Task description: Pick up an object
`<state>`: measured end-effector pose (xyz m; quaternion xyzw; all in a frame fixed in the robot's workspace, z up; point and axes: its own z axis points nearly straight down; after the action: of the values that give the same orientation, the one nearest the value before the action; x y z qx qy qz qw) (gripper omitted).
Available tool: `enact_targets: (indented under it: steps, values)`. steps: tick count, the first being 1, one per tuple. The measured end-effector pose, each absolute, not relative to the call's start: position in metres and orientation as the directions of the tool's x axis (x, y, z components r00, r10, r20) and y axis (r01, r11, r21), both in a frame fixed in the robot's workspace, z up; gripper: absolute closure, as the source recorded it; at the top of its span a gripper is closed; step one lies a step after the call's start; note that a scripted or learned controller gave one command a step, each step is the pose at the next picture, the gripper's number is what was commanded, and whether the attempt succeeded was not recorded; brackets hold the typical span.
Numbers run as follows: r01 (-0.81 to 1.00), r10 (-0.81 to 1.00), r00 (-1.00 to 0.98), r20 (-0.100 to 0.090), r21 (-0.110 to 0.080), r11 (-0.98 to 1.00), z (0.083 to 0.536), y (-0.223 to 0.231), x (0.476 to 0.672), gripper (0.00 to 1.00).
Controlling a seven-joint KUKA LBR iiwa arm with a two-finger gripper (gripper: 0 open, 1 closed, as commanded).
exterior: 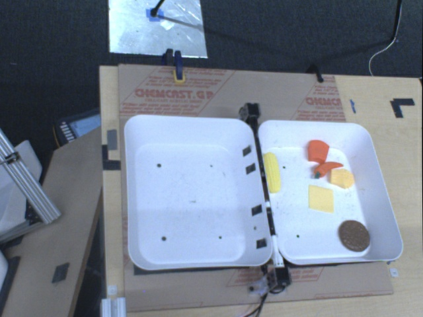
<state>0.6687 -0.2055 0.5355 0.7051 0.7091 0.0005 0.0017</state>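
Five objects sit in the right bin point(380, 170): a yellow corn cob point(271, 172) at its left wall, an orange carrot point(318, 154) toward the top, a small orange wedge point(342, 177) just beside it, a yellow square point(321, 198) mid-bin, and a brown disc point(354, 235) at lower right. Beside it lies the left bin point(142, 137), both on the counter point(410, 111).

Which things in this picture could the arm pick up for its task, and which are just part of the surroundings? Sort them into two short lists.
Could be picked up, all in the right bin:
- corn cob
- orange carrot piece
- small yellow-orange chunk
- flat yellow square
- brown round disc

Just surroundings:
- left bin
- cardboard sheet
- silver plate
- wooden bench
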Motion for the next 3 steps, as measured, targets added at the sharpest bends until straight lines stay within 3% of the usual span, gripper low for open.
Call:
enact_targets:
  steps: [3]
  values:
    - [1.000,1.000,-0.006,-0.002,0.003,0.006,0.5355,-0.2056,0.6687,1.00]
